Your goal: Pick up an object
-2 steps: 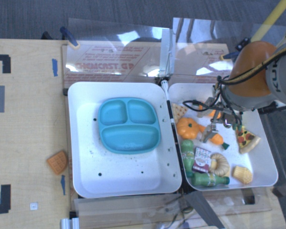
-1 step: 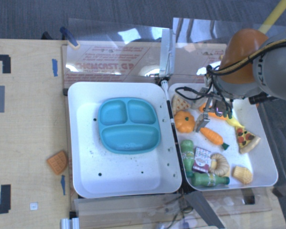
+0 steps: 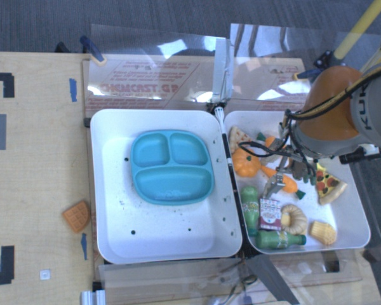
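Now hand (image 3: 277, 184) low in right bin (image 3: 359, 230), above toy food.

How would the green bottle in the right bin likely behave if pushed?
The bottle lies on its side, so it would probably roll. It looks like a light plastic toy, likely stiff. The bin wall beside it may stop it.

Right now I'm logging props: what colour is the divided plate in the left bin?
Light blue, sky-toned; the divided plate shows clearly in the camera view, in the left bin.
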{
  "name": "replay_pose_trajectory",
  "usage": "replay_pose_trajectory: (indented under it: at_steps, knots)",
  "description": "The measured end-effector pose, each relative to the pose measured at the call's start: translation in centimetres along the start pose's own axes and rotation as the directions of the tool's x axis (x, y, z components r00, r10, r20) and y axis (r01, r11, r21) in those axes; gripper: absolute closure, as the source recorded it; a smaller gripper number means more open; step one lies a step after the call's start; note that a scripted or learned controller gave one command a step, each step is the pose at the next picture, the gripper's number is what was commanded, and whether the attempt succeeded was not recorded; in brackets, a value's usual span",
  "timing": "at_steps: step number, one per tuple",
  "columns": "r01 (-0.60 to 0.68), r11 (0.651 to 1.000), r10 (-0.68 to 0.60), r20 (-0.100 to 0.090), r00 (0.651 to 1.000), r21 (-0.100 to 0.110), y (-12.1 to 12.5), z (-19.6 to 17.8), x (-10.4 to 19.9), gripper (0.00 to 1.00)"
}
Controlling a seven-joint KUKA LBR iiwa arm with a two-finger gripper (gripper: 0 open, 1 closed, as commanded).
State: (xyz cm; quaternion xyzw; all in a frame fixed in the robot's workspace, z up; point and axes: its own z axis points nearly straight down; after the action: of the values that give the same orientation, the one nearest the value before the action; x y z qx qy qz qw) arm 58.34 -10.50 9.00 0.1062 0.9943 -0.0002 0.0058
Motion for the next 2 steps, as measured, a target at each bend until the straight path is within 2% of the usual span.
replay_pose_trajectory:
  at_steps: [1, 2]
  knots:
    - [-0.060, 0.998, 0.060, 0.003, 0.998, -0.001, 1.9, 0.1, -2.4, 0.00]
    - [-0.254, 0.967, 0.254, 0.001, 0.967, -0.001, -1.8, 0.0, 2.0, 0.00]
